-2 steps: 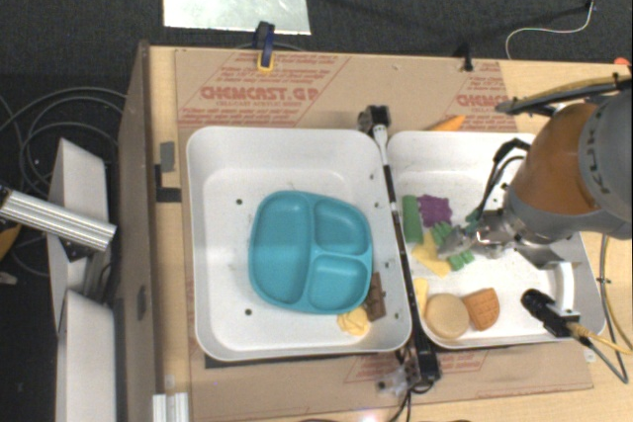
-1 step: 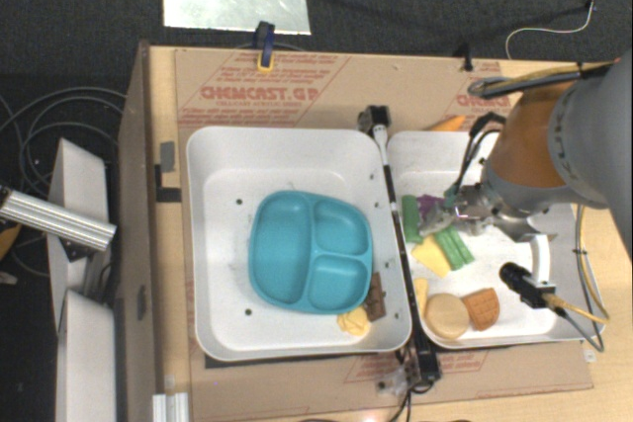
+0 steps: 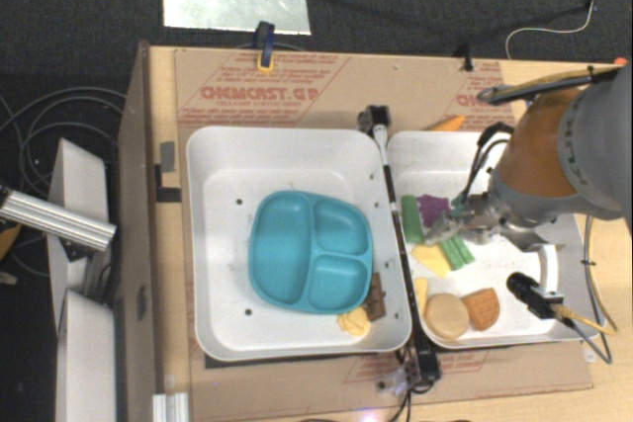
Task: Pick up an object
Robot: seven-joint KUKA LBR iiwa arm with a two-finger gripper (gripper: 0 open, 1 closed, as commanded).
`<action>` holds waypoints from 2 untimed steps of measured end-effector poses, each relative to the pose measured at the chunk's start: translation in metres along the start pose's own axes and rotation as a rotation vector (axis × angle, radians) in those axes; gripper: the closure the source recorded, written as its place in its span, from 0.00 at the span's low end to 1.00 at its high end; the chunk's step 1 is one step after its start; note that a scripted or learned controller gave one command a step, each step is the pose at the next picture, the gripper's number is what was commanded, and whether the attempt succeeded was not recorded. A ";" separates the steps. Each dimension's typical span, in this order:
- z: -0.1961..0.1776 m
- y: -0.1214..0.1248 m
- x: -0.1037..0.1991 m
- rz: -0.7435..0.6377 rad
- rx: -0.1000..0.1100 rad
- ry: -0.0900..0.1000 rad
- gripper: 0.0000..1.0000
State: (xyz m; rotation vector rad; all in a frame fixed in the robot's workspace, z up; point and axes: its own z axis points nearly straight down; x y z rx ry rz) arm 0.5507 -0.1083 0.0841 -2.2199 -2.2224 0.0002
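Counter [image 3: 247,84]: cardboard-topped, carrying two white bins side by side.
Left bin [image 3: 213,212]: holds the teal plate, with a yellow piece [image 3: 353,321] and a brown piece [image 3: 376,299] at its front right corner.
Right bin [image 3: 435,153]: holds the smaller items.
Arm [image 3: 584,153]: grey with an orange band, over the right bin.
Teal plate [image 3: 312,252]: three compartments, lying flat.
Hand [image 3: 457,224]: low over the right bin's left half. Spread or pressed together cannot be told.
Tan disc [image 3: 446,314]: at the front wall, beside a brown slice [image 3: 483,307].
Green block [image 3: 457,254]: just below the hand, with contact unclear.
Green stick [image 3: 409,217] and purple piece [image 3: 432,207]: just left of the hand.

Arm [image 3: 569,148] from right — wrist [image 3: 499,212] low
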 end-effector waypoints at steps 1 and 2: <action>-0.011 0.001 0.001 -0.002 -0.003 0.000 1.00; -0.106 0.025 0.053 -0.010 -0.013 0.001 1.00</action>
